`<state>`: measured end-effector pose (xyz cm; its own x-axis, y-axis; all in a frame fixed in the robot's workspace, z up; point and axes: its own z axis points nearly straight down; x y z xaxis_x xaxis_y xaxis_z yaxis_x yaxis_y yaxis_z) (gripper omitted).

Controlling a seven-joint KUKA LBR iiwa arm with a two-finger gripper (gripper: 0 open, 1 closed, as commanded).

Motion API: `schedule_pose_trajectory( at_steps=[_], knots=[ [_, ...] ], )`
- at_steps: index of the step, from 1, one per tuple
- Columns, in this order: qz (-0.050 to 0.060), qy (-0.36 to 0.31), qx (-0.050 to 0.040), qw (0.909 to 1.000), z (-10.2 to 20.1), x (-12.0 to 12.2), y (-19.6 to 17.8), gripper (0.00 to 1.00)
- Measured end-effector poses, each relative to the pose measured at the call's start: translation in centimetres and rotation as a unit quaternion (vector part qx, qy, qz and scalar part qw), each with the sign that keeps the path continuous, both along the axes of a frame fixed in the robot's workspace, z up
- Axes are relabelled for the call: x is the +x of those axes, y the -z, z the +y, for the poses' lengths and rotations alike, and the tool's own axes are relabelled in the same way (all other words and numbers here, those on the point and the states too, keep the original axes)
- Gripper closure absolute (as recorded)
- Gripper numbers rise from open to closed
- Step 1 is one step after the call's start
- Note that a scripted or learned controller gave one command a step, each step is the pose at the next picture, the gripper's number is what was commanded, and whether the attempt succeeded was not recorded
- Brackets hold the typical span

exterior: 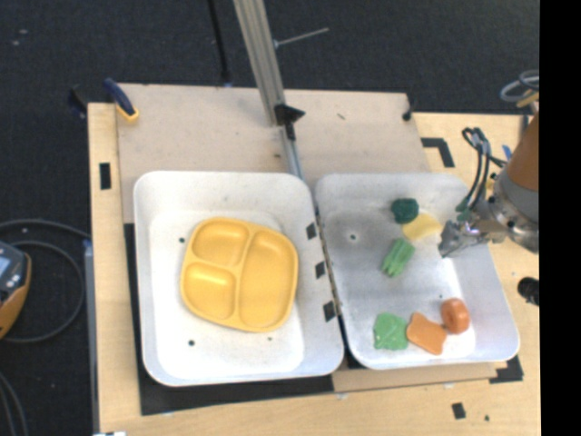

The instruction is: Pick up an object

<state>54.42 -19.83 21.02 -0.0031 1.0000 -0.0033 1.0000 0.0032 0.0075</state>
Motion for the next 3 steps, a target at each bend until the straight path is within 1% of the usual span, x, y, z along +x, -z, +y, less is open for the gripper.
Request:
schedule_pose_trajectory(
  at_steps=[1, 2, 3],
  knots=[
    [0.001, 0.0, 0.0006, 1.0, -0.1, 0.1, -2.5, 1.0],
    [0.001, -0.003, 0.0016, 1.0, 5.3, 1.3, -3.5, 1.0],
    [0.003, -0.002, 0.0018, 1.0, 9.8, 1.6, -2.8, 1.0]
  ],
)
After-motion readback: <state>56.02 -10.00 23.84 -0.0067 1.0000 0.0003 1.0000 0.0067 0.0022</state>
